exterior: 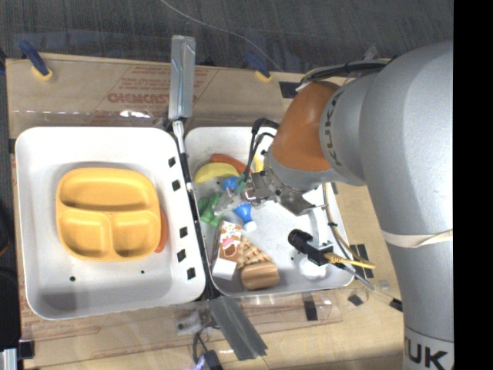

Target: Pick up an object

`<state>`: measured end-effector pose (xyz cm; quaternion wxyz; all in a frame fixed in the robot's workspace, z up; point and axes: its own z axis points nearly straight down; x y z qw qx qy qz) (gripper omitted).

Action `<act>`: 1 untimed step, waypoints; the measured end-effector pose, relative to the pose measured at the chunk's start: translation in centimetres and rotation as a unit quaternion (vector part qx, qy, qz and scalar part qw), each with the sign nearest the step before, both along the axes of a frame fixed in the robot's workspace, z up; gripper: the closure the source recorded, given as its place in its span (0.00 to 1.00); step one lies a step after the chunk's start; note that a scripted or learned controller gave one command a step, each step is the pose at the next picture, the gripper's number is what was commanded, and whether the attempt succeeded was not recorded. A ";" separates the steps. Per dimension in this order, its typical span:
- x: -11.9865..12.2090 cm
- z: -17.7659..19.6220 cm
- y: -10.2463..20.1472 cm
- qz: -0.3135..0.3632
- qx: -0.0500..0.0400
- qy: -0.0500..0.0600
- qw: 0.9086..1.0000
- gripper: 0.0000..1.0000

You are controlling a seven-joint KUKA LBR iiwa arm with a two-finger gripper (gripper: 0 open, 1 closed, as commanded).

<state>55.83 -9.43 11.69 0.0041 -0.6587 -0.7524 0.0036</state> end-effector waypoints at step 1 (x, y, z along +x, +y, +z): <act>3.0 -2.0 -1.9 -0.131 0.000 -0.010 0.991 0.00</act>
